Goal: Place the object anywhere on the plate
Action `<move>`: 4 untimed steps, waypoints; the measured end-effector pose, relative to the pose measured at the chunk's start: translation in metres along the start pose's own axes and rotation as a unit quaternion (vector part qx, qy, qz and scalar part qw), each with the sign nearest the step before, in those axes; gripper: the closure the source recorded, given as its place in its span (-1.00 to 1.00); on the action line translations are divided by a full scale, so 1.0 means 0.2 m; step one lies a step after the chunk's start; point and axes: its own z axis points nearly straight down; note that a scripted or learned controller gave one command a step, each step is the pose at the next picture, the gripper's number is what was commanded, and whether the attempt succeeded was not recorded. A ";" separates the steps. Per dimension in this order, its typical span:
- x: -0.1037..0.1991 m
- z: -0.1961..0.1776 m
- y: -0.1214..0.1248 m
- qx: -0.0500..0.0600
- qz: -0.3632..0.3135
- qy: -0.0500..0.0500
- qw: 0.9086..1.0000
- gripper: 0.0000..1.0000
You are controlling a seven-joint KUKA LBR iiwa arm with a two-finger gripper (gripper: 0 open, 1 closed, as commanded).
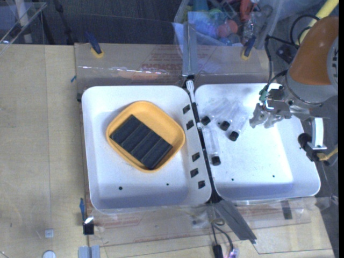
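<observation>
A dark ridged object lies on the yellow plate in the left bin. The pincer hangs over the right bin (its spread: cannot tell).

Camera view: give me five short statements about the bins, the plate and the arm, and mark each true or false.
1. The yellow plate lies in the left bin. True.
2. A dark ridged object lies on the plate. True.
3. The gripper hangs over the left bin. False: it is over the right bin.
4. Small clear vials with black caps lie in the right bin. True.
5. The plate is round and blue. False: it is yellow, squarish with rounded corners.
</observation>
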 end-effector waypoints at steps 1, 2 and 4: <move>0.10 -0.15 0.18 -0.002 -0.066 -0.001 0.998 1.00; 0.19 -0.09 0.37 -0.002 -0.109 -0.001 0.994 1.00; 0.58 0.00 0.33 -0.002 -0.302 0.000 0.953 1.00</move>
